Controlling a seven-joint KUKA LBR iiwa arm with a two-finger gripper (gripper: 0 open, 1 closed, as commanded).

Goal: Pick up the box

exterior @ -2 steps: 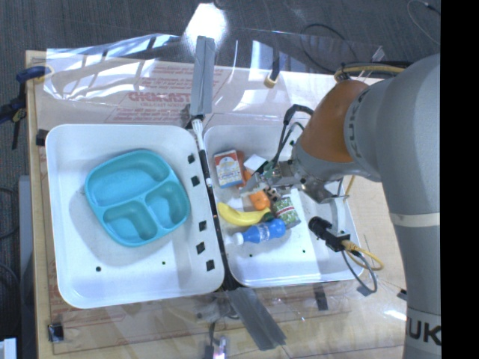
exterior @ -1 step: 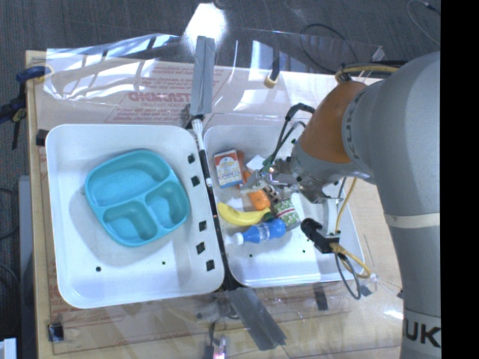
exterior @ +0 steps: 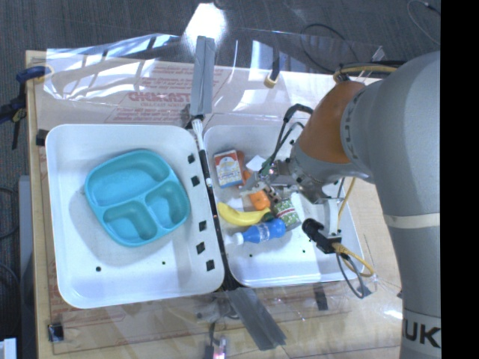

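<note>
box (exterior: 229, 168) lying flat, far-left of banana (exterior: 242, 215) | likely light, stiff carton, crushable | gripping across short sides | gripper (exterior: 274, 186) hovering right of box, open/closed: cannot tell

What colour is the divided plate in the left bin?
Light blue, or turquoise; the plate shows plainly in the camera view.

Turquoise divided plate (exterior: 137, 196), orange-and-white box (exterior: 228, 167), yellow banana (exterior: 241, 215), blue bottle (exterior: 263, 232), white bins (exterior: 67, 275)
</note>
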